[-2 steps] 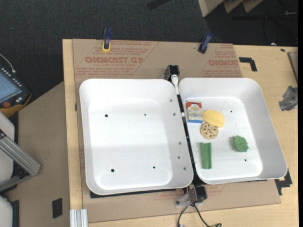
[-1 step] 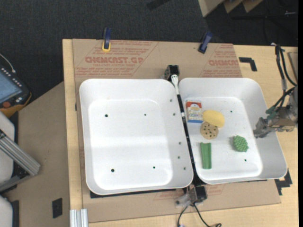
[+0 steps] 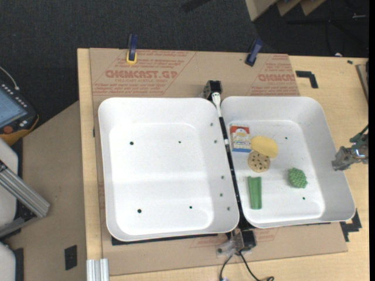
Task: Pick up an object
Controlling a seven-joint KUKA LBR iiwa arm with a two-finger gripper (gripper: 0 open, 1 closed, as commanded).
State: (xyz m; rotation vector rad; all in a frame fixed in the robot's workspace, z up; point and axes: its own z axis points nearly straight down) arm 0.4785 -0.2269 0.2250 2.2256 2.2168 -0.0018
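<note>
Because all five candidates lie in the right bin [image 3: 296,119], the work is confined to that side, and the left bin [image 3: 158,177] serves as the likely drop place. The gripper [image 3: 350,156] hangs at the right bin's outer rim, apart from every object; at this edge of the camera view it is too small and dim to tell whether it is spread or closed, and nothing shows in its grasp. The pick appears not yet begun.

The objects cluster toward the divider between the bins. A small red-and-white card box [image 3: 240,138] lies flat, with a yellow lump [image 3: 265,146] just beside it, seemingly touching. A round brown biscuit-like disc [image 3: 258,161] sits directly below the yellow lump, close enough that a grasp on either could disturb the other. A green stick [image 3: 255,192] lies lengthwise below the disc, slightly apart from it. A green knobbly ball [image 3: 297,178] stands alone, nearest the gripper and with bare floor on every side, so it looks the easiest target.

Both bins rest on a cardboard sheet [image 3: 176,69] pinned by two blue clamps [image 3: 132,43], presumably so that contact during a grasp does not shift the bins.
</note>
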